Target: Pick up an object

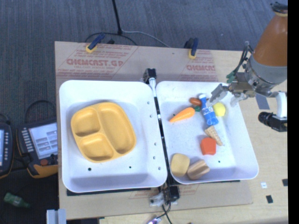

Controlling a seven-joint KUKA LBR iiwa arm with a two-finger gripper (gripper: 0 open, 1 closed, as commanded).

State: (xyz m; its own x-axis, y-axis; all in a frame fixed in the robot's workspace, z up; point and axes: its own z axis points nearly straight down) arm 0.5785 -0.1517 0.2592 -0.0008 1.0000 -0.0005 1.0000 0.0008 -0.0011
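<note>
Starting at the left: a handheld pendant (pixel 39 148) on the floor beside the bench (pixel 93 62), then the left white bin (pixel 70 92), holding a yellow divided plate (pixel 103 132) with three compartments, nothing visible in any of them. Across the centre seam, the right white bin (pixel 243 164), carrying all the loose pieces: an orange carrot (pixel 182 115) lying aslant with its tip toward the seam; a small red-and-green piece (pixel 196 101) just above it; a blue bottle (pixel 209 112) lying roughly along the bin's near-far line, white cap at the far end; a yellow ball (pixel 219 109) touching or just beside the bottle on its right; a cone-shaped piece (pixel 214 135) below the bottle; a red block (pixel 208 146) just under the cone; and two tan bread-like pieces (pixel 189 167) side by side at the near edge. Further right, at the far right corner of that bin, the gripper (pixel 225 93), fingers spread apart with nothing between them, hanging over the bin's upper right area. Key relation for the pick, by judgement: bottle and ball lying just left of and nearer than the gripper, closest of all the pieces; bottle's long axis running near to far, so a grasp across its narrow width looks the easier choice. Carrot, block and bread well apart from the gripper. Height of the gripper above the bin floor hard to judge. No object lifted yet.
</note>
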